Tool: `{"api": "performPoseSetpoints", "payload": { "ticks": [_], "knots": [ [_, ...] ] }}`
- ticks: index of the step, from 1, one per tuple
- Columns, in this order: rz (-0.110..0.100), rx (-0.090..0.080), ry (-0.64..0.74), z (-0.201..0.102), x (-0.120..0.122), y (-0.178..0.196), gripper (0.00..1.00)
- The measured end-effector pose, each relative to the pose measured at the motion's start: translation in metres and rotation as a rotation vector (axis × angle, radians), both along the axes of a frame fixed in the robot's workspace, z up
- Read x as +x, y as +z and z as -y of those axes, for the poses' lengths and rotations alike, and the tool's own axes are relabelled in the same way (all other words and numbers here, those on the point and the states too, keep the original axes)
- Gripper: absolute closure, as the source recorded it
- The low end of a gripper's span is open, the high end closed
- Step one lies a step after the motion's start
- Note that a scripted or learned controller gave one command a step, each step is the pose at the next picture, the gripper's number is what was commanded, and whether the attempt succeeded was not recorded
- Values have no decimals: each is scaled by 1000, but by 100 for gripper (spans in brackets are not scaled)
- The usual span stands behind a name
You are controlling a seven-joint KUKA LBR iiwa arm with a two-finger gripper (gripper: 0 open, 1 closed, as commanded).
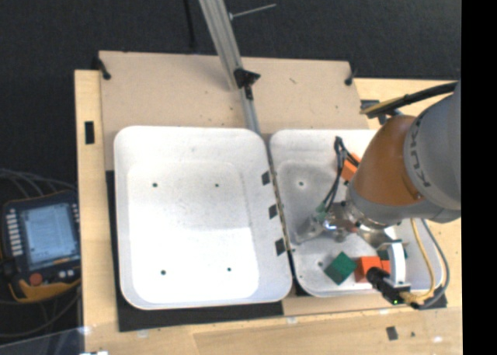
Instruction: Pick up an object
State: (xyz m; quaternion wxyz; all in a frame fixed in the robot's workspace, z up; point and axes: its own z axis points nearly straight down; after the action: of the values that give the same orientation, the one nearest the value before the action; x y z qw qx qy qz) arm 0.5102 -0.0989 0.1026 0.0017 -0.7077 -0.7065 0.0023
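Objects for picking are seen only in the right bin [311, 151], at its near end; which of them is meant cannot be told. Largest of all is the tabletop [178, 97], a flat pale-brown board, matte and lightly speckled, with a darker floor around it. On it the left bin [194, 214] is set, a shallow white tray with rounded corners, a speckled floor and four small dark dots. The right bin, of the same white make, touches it along a seam carrying small black clips; much of this bin is hidden beneath the arm [404, 167], whose grey shell and rounded orange band are cut off at the right. A slim metal rail [225, 35] runs down from the top edge toward the seam. At the left a handheld screen unit [43, 241] with cables lies off the tabletop, partly cut off. The tool [330, 221] is seen low in the right bin, near the seam, as a small cluster of metallic parts with dark cables; perhaps it nears the bin floor, but whether it is spread or pressed together cannot be told. Just beside it lies a green block [338, 268], angular and matte, touching a smaller orange piece [366, 266].
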Motion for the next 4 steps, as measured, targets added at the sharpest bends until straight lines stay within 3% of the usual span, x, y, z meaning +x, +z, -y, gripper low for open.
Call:
{"api": "performPoseSetpoints", "payload": {
  "ticks": [1, 4],
  "knots": [
    [11, 2, -5, 0, 3, 14, 100],
    [14, 0, 6, 1, 5, 157, 100]
  ]
}}
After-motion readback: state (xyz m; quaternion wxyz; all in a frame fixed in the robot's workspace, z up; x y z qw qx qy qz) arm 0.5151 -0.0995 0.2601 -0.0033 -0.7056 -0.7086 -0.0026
